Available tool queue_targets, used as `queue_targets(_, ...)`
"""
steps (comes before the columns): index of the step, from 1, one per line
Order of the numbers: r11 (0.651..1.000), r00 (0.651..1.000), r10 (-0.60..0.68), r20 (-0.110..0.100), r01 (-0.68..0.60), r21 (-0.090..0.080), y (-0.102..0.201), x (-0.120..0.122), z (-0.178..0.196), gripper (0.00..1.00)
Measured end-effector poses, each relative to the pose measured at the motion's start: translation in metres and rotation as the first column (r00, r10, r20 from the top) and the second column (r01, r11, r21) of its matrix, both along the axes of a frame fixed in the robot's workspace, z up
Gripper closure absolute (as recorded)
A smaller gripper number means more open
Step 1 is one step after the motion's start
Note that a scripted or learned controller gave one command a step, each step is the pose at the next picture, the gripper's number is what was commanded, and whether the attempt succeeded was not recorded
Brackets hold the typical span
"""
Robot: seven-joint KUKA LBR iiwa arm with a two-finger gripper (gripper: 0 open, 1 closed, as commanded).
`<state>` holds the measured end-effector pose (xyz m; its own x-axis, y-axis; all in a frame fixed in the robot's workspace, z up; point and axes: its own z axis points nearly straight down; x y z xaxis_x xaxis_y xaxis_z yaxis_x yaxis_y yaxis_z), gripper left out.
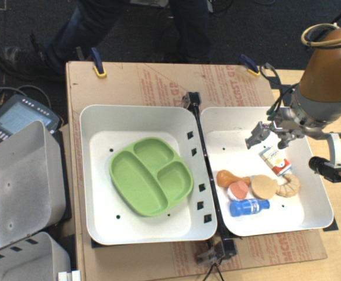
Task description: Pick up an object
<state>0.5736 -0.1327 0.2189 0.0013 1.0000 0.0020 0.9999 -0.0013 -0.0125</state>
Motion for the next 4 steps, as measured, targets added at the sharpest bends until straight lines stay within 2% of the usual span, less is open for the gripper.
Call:
queue_targets(1,1.0,1.0,0.003,0.012,-0.003,-0.002,0.0,0.003,0.007,0.0)
queue_targets(3,1.0,1.0,-0.001,0.006,0.001,-0.001,-0.004,-0.004,-0.12,0.0)
queue_targets(4,1.0,1.0,-0.001,0.011,0.001,-0.001,-0.003,-0.004,-0.127,0.0)
